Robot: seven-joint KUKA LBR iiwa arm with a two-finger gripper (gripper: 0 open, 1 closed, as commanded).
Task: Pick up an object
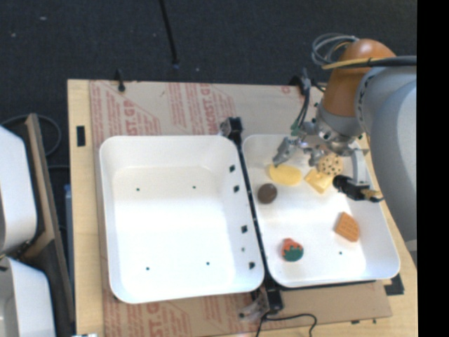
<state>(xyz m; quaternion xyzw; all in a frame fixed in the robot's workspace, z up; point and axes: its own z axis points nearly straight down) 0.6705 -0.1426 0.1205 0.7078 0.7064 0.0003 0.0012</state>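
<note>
1 camera view covers both bins on the bench [81, 209].

Camera view, risks: the end effector [300, 149] hangs low over the back of the right bin [382, 258], where 2 pale pieces lie almost touching: a round yellow disc [285, 175] and a yellow wedge [319, 180] with a dotted face. A descent between them would likely push both aside, or catch 1 by its edge so that it slips out on the lift. The disc lies flat and thin; in my judgement, fingers that stop short of the bin floor would close above it. The bin's back wall is near and could foul the fingers.

Camera view, position: the disc lies just below and slightly left of the end effector in the picture, close to it; contact cannot be confirmed. Whether the end effector is released or clenched cannot be told; nothing is visibly held. Further off lie a brown ball [266, 193], an orange block [347, 227] and a red-and-green toy [292, 250]. The left bin [112, 188] sits beside.
</note>
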